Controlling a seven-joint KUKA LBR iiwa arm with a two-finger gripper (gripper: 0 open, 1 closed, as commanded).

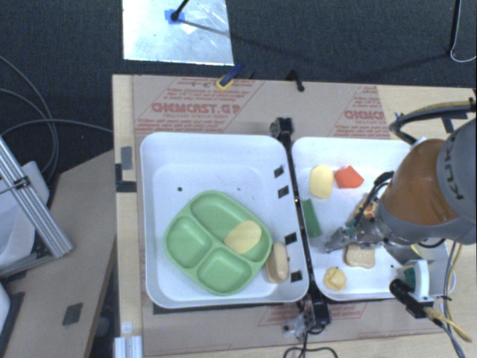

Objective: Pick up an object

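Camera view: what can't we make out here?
- Gripper: small and dark in the camera view, the wrist crowding it; finger state and any hold unreadable.
- Toast piece: its top edge lies under the wrist.
- Right bin: the arm covers its right side, hiding whatever lies there.
- Green block: hugs the bin divider; whether it touches the wall is unclear.
- Pale item beside the green tray: too blurred to identify.

Desk (127, 118), cardboard-topped w/ red print: 2 white bins, L bin (216, 144) & R bin (358, 146), side by side, touching.
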